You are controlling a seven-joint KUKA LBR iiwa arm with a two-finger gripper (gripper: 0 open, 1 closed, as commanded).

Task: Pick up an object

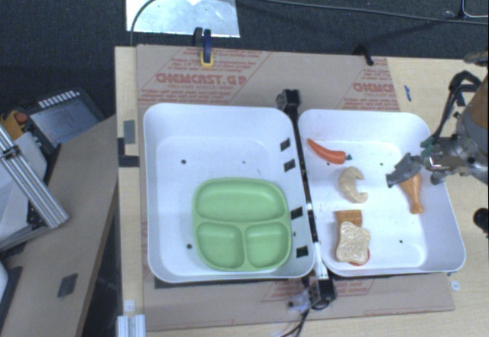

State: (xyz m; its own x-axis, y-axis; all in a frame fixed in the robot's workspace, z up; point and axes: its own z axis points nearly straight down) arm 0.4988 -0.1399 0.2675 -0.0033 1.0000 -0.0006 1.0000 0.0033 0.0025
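Note:
The right bin [439, 240] holds several toy foods. A red chili pepper [327, 150] lies at its back left, and a pale croissant-shaped piece [352, 184] sits just in front of it. A slice of bread on an orange and red base [352, 240] rests near the front. An orange drumstick-shaped piece [413, 193] lies toward the right side. My gripper [409, 170] comes in from the right and sits low over the upper end of the orange piece, touching or nearly touching it.
In the left bin [164, 175] a green divided plate [241, 222] sits near the front. A black divider strip [302, 190] runs between the bins. Both stand on a cardboard sheet [252, 76]. A grey box [65, 118] is at the far left.

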